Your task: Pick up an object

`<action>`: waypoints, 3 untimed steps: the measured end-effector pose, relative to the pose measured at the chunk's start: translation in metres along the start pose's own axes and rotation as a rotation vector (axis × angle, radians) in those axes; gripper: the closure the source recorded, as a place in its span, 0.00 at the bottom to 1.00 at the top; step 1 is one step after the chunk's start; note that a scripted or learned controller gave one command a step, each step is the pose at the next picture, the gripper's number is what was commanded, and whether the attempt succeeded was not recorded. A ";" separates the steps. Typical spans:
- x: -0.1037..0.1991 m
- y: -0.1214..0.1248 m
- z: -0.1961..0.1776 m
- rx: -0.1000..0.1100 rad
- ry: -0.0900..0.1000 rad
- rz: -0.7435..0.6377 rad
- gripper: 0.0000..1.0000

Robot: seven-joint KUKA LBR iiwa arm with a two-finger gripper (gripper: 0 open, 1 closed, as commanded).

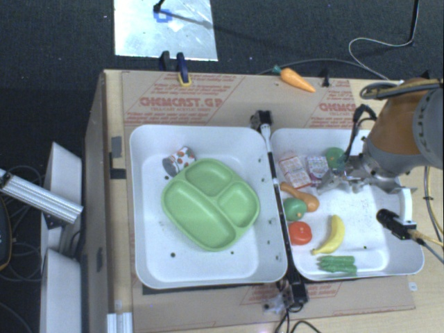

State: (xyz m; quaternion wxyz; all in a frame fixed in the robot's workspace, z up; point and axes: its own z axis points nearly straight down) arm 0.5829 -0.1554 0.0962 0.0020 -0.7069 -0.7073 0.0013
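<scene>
The right bin (pixel 399 259) holds several toy foods. A yellow banana (pixel 332 235) lies near its middle, with a red tomato (pixel 300 233) to its left and a green bean bundle (pixel 338 263) at the front. A green pepper (pixel 294 209) and an orange piece (pixel 304 199) sit by the left wall. Two pale snack packets (pixel 293 169) (pixel 317 165) lie at the back beside a green round fruit (pixel 334 156). My gripper (pixel 338 178) hangs low over the bin's back half, just right of the packets and below the green fruit. Nothing shows between its tips.
The left bin (pixel 149 255) carries a green divided plate (pixel 211 203) and a small spotted can (pixel 179 161) at its back left. An orange carrot (pixel 297 80) lies on the cardboard behind the bins. A divider rail (pixel 275 186) separates the two bins.
</scene>
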 end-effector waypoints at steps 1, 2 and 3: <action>0.017 0.066 0.012 0.038 0.000 0.011 0.00; 0.018 0.062 0.007 0.050 0.002 0.009 1.00; 0.069 0.025 -0.111 -0.011 -0.001 -0.005 1.00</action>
